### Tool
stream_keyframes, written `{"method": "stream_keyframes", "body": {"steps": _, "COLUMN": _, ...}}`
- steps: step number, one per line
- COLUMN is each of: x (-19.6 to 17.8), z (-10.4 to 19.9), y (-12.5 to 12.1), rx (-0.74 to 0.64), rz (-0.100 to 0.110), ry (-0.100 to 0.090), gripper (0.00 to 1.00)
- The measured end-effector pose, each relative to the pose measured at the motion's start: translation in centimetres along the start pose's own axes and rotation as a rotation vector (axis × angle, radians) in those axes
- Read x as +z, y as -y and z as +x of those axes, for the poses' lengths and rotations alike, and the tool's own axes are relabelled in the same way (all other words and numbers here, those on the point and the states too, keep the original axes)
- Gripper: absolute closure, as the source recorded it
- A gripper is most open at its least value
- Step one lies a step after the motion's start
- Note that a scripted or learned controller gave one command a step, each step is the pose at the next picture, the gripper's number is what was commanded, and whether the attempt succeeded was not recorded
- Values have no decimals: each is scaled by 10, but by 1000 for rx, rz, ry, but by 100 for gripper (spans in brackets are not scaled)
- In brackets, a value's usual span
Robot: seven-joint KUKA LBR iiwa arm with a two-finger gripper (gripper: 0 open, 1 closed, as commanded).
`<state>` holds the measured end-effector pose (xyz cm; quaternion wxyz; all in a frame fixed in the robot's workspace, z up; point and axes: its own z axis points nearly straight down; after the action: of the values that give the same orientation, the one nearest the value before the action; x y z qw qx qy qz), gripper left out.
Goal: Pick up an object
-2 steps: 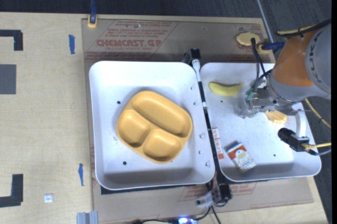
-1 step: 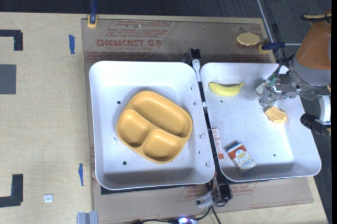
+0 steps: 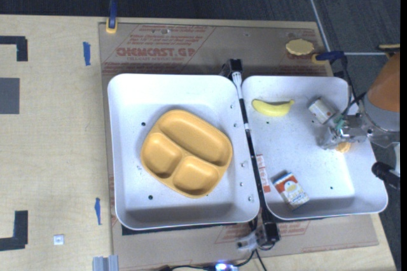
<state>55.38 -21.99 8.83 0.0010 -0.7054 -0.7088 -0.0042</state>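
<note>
In the right bin [image 3: 356,200], my gripper [image 3: 335,133] is low over the floor near the right wall, at the end of the grey and orange arm [image 3: 385,95]. A small orange object [image 3: 343,148] shows just under and beside it; whether it is held is hidden. A pale grey block [image 3: 321,109] lies right behind the gripper. A yellow banana [image 3: 272,107] rests at the bin's back left. A small red and white carton [image 3: 290,189] lies near the front.
The left bin [image 3: 124,98] holds a large yellow divided plate [image 3: 185,152]. A black divider rail [image 3: 250,149] runs between the bins. A tan disc [image 3: 299,47] sits on the board behind the right bin.
</note>
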Motion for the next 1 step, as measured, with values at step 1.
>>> {"method": "stream_keyframes", "body": {"steps": 1, "x": -57, "z": 65, "y": -69, "rx": 2, "rz": 1, "ry": 8, "gripper": 100}}
